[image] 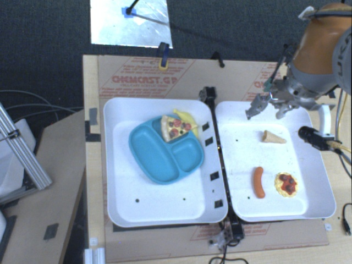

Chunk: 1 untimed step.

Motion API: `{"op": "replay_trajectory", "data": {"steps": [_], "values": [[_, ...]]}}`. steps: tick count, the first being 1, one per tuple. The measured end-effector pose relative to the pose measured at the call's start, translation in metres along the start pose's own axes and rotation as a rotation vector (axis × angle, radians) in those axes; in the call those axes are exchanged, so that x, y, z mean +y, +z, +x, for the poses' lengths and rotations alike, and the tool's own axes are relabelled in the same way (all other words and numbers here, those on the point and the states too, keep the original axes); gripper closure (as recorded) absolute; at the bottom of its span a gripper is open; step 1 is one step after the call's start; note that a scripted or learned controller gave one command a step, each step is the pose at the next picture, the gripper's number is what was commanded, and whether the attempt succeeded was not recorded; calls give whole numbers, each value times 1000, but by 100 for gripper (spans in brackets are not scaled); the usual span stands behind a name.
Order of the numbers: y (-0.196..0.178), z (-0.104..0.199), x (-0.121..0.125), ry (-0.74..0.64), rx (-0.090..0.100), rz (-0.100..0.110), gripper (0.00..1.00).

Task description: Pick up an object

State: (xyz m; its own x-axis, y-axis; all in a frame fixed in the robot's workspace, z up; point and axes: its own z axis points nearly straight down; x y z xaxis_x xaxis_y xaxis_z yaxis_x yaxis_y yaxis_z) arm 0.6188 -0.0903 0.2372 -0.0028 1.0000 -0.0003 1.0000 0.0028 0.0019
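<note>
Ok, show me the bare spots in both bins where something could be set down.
Right bin: bare floor along its left side, between the center divider and the hot dog. Left bin: a bare strip along the near edge, below the blue tray. Crowded: the right bin's near right, around the small pizza, and the tray's far corner, holding a pizza slice.

A brown cardboard sheet [165, 76] with red lettering lies on the desk [55, 164] under both bins. Beyond it, a shiny silver sheet [118, 15] rests on dark carpet [44, 43]. A yellow-and-blue clamp [163, 56] sits at the cardboard's far edge. An aluminium frame bar [19, 147] slants at the left.
</note>
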Motion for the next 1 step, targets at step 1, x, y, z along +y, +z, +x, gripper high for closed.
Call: {"op": "replay_trajectory", "data": {"steps": [1], "values": [[-13, 19, 52, -4, 1, -6, 0]]}}
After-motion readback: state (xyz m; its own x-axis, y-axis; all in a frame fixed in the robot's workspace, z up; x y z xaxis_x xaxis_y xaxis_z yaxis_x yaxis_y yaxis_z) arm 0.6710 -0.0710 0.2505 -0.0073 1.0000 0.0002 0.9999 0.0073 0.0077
